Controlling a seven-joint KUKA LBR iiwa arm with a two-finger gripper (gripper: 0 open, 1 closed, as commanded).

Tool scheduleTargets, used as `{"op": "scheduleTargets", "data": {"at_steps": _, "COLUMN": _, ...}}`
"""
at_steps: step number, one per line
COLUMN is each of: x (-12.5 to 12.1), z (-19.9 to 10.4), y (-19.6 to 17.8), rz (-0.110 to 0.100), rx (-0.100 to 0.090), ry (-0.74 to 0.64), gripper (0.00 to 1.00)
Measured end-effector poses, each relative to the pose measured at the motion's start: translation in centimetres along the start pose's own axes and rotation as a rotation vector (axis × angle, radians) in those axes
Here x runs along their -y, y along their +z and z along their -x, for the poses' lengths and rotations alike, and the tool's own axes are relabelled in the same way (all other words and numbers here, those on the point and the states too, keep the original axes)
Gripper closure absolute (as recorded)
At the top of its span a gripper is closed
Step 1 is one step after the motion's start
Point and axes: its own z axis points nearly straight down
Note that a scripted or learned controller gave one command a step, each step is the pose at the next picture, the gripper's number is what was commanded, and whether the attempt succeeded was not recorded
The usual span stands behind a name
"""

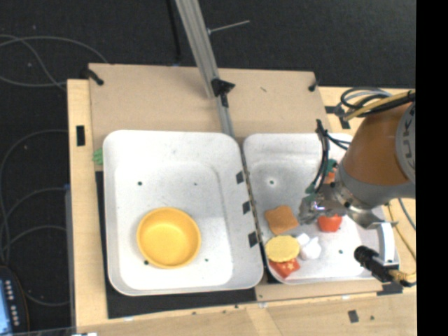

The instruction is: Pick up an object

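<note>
The gripper hangs low over the middle of the right bin, at the end of the arm, which comes in from the right with its orange band above the grey wrist. Whether the gripper is spread or pressed together cannot be told from this slanted view, since the wrist covers most of it and the rest is small and blurred. Just beside it, toward the right and the front, a small red object sits on the bin floor, partly tucked under the wrist; it appears to lie free rather than gripped, though the view is too poor to be sure. On the gripper's other side a brown block lies flat, close to it. Nearer the front of the same bin, a round yellow disc rests on top of a red piece, with a few white pieces touching it on the right. The left bin holds a yellow bowl, upright, in its front half and well apart from the arm. Both bins sit side by side on the pale brown worktop, and a slim metal rail slants down from the top to the gap between them.
</note>
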Motion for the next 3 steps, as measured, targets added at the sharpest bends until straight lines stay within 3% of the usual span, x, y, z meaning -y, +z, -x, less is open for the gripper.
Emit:
{"op": "scheduleTargets", "data": {"at_steps": 2, "x": -0.2, "z": 0.0, "y": -7.8, "rz": -0.001, "rx": 0.000, "ry": -0.002, "gripper": 1.00}}
{"op": "scheduleTargets", "data": {"at_steps": 3, "x": -2.6, "z": -4.8, "y": -8.2, "rz": -0.004, "rx": -0.002, "ry": -0.005, "gripper": 1.00}}
